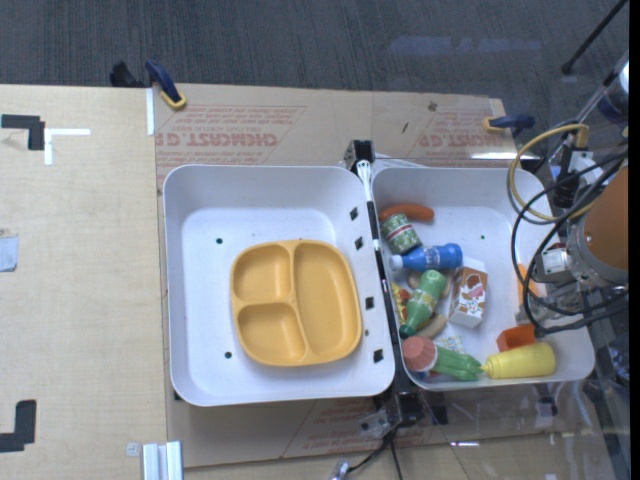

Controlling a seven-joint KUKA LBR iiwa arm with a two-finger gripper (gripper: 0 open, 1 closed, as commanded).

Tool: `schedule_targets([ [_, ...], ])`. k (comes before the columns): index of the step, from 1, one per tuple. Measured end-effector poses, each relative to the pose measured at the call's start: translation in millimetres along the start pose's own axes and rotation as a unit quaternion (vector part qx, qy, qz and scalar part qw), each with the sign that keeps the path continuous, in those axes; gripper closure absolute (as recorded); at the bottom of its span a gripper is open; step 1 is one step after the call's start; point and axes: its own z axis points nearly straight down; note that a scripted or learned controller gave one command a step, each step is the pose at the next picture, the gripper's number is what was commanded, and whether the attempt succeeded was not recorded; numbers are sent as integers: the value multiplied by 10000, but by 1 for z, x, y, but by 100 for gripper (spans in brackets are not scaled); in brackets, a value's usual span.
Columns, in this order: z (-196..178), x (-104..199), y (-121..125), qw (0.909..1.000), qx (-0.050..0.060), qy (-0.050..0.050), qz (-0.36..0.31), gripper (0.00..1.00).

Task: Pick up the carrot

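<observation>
A slim orange piece that looks like the carrot (406, 211) lies at the far end of the right bin (480, 190), just behind a green can (400, 234). The arm's orange band (610, 230) and cabled wrist hang over that bin's right edge. My gripper (547, 293) is below the wrist, near the right wall and well to the right of the carrot. A chunky orange piece (515, 336) lies just below the gripper, beside a yellow squeeze bottle (520, 361).
The right bin also holds a blue bottle (432, 259), a green bottle (424, 302), a white carton (468, 298), a red-topped item (418, 353) and a green vegetable (456, 366). In the left bin (190, 268) sits a yellow divided plate (296, 302).
</observation>
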Motion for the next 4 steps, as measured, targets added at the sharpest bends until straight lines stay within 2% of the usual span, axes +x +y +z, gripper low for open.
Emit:
schedule_targets([
  [1, 19, 8, 19, 9837, -249, -19, -1783, 100],
  [2, 20, 0, 22, 9827, -302, -89, -1823, 0],
  [3, 22, -4, 24, 9614, -319, -114, -2732, 0],
  [4, -16, 2, 21, 9095, -294, -111, -4146, 0],
])
